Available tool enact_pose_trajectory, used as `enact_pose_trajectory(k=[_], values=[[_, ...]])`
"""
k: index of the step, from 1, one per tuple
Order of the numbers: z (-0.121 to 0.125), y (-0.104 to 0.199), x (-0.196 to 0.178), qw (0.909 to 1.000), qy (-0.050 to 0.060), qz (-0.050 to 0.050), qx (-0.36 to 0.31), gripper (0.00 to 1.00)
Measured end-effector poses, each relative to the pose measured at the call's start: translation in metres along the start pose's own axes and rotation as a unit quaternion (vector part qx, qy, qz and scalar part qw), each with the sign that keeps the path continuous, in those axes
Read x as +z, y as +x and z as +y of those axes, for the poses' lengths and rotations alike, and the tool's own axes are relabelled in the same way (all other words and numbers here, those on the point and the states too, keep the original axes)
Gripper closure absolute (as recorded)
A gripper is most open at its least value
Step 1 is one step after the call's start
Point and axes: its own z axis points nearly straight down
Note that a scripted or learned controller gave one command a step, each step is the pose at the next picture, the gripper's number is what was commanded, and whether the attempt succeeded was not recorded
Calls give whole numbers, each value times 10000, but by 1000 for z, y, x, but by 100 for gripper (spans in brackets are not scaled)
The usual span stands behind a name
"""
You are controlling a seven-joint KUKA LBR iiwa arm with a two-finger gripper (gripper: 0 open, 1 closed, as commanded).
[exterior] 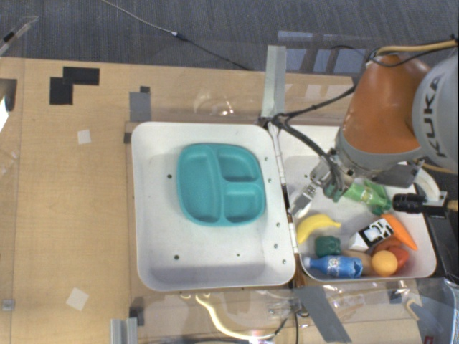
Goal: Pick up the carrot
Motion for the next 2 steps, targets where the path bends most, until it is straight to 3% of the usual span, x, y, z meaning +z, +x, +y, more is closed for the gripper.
enact_pose_trajectory(k=[1,2], values=[[3,-1,-12,10000,-31,-31,-41,100],[-59,-10,-117,10000,-26,-42,-64,100]])
